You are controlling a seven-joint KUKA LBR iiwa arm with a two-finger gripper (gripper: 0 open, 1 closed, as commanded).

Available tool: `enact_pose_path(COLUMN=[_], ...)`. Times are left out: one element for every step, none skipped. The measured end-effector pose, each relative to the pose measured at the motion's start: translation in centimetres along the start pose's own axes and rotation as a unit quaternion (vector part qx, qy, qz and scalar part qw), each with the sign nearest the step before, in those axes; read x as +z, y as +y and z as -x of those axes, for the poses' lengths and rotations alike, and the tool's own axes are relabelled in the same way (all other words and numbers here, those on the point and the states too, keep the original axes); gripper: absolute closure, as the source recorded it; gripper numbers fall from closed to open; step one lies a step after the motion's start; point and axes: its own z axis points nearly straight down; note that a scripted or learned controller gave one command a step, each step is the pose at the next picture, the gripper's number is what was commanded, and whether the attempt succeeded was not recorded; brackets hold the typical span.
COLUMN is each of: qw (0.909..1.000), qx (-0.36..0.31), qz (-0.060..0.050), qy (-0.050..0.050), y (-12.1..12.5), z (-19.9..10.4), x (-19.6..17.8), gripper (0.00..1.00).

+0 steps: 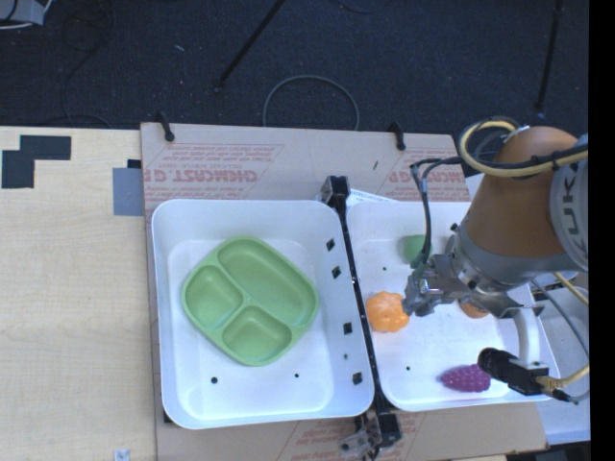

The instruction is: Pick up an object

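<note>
The right bin [404, 377] holds an orange round fruit [385, 312] at its left side, a purple grape bunch [466, 378] near the front, a green object [414, 248] partly hidden toward the back, and a small orange piece [473, 308] peeking out under the arm. My gripper [421, 299] hangs low in this bin, just right of the orange fruit and close to it. I see nothing clearly between its fingers.
The left bin [183, 392] carries a green divided plate [250, 299]. A black divider [351, 301] runs between the two bins. The arm's bulky grey and orange body [524, 209] covers the right bin's back right part.
</note>
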Motion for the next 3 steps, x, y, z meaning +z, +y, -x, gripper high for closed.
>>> enact_pose_path(qw=[1.0000,1.0000,1.0000], qx=[0.000,0.000,0.000], qz=[0.000,0.001,0.001], qy=[0.000,-0.001,-0.001], y=[-0.3,-0.7,0.4], z=[-4.4,-8.8,-13.9], x=[0.5,-0.1,-0.6], gripper=[1.00,1.00,1.00])
